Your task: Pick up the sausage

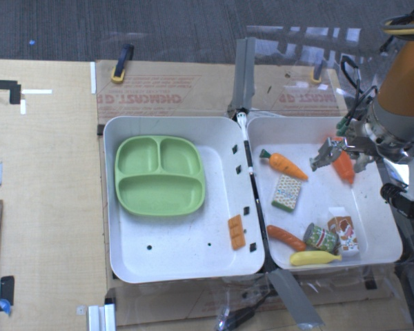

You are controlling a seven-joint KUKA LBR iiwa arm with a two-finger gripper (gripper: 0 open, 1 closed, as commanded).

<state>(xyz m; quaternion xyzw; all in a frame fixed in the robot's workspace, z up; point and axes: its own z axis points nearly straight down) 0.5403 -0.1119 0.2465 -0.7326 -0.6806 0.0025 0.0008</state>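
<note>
Two shallow white bins are being borne side by side on a bench covered with cardboard, above a dark grey floor. A green divided plate (160,175) is being held in the left bin (117,254), together with a small orange block (236,232) lying near the divider. The right bin (393,243) is being shared by a carrot (285,164), a patterned sponge-like block (286,192), the sausage (286,236) near the front left corner, a yellow banana (314,258), a green can (321,238) and a small carton (344,234). The gripper (338,156) is being held over the rear right of that bin, well apart from the sausage, with its fingers pinching an orange-red object (344,167).
</note>
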